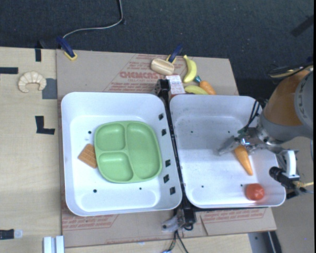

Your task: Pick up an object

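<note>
Cardboard sheeting (137, 75) covers the bench under two shallow white bins set side by side, edges touching at the middle.

Left bin (73, 141): one green divided plate (128, 151) with three compartments, lying flat near the centre. One tan cracker-like wedge (88, 155) sits at the plate's left edge, partly tucked under it.

Right bin (210, 112): one orange carrot (244, 159), lying at a slant, tip toward the near wall. One red tomato-like ball (255, 192) rests near the bin's near-right corner, apart from the carrot.

Gripper (241, 144) is down inside the right bin, at the carrot's upper end. Fingers are spread, one reaching left across the bin floor; the carrot's top lies just beside them, and I cannot tell whether it sits between them.

Behind the bins, on the cardboard: one bread roll (162, 66), two yellow bananas (190, 69), one small printed box (175, 83), one further orange piece (206, 86). One croissant (32, 81) lies well apart on the bench at far left.
</note>
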You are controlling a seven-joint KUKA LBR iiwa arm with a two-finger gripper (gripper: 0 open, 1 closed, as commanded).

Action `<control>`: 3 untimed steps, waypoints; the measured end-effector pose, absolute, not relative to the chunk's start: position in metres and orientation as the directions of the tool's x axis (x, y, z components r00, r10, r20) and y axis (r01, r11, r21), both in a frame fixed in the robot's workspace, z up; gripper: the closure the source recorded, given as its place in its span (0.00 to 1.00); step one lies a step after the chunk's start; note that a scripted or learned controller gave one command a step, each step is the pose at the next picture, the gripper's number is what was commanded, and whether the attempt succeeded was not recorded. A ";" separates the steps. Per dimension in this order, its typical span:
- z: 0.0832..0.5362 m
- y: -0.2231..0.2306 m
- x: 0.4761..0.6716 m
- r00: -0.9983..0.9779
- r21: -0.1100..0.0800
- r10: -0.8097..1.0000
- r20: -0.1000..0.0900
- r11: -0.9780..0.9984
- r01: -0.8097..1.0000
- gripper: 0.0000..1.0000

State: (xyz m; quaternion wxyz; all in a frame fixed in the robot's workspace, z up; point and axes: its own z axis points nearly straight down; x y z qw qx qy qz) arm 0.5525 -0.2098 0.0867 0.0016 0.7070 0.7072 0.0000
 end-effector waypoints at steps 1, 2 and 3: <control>0.097 -0.211 0.553 0.000 0.007 1.000 -0.007 0.000 1.000 1.00; 0.087 -0.124 0.602 -0.003 0.003 1.000 0.001 0.003 1.000 1.00; 0.185 -0.043 0.607 -0.002 0.000 1.000 0.001 0.002 1.000 1.00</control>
